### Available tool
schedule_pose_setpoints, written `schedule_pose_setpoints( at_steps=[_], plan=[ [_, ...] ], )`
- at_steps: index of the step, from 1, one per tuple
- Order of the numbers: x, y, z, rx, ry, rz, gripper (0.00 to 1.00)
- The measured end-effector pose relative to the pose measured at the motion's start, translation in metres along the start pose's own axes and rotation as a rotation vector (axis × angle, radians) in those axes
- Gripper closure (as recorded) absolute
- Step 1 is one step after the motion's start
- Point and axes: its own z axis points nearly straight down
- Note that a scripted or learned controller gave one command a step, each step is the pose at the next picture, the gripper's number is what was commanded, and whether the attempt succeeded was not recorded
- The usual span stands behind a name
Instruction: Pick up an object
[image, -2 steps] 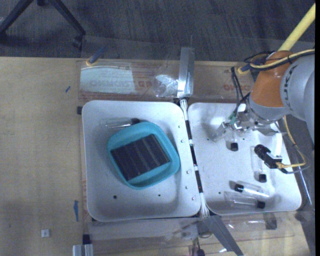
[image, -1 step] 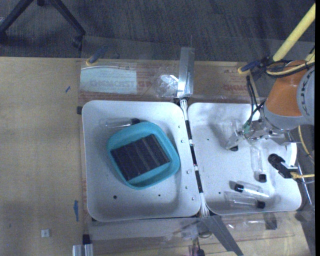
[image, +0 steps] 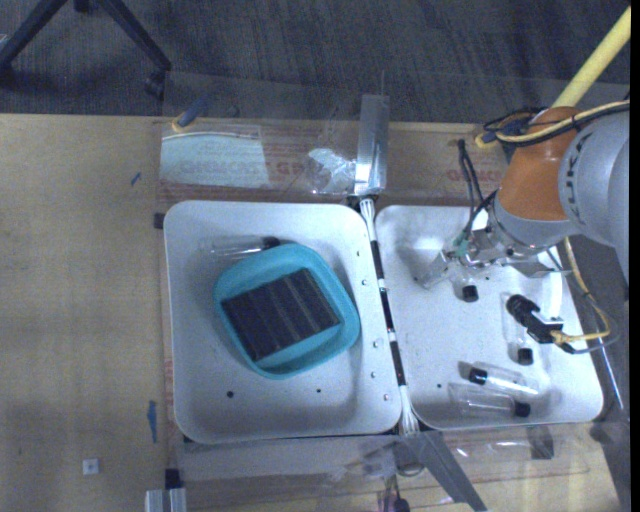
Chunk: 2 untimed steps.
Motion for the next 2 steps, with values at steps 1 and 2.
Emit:
schedule_pose_setpoints(
  at_steps=[1,2],
  plan=[
    [-0.041,-0.018,0.000,0.002,-0.002,0.059,0.00],
    [-0.041,-0.016,-0.011,-0.003,-0.002,0.060,1.00]
  ],
)
